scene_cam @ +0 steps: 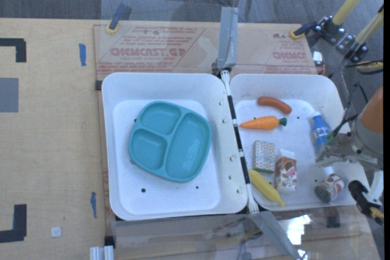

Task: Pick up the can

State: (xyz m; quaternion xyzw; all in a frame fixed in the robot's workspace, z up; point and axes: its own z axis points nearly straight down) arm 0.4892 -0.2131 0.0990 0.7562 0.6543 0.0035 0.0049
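Note:
The can (329,187) is small and grey with a reddish label, and lies on its side in the near right corner of the right bin (304,89). My gripper (339,153) reaches in from the right edge, just beyond the can and close to the lower end of a blue bottle (320,130). Nothing shows between the gripper and the can, and the two look apart. The arm's orange band (373,117) shows at the right edge.
The right bin also holds a sausage (274,105), a carrot (262,123), a cracker box (264,156), a small carton (286,173) and a yellow corn cob (266,186). In the left bin (116,131) rests a teal divided plate (170,140).

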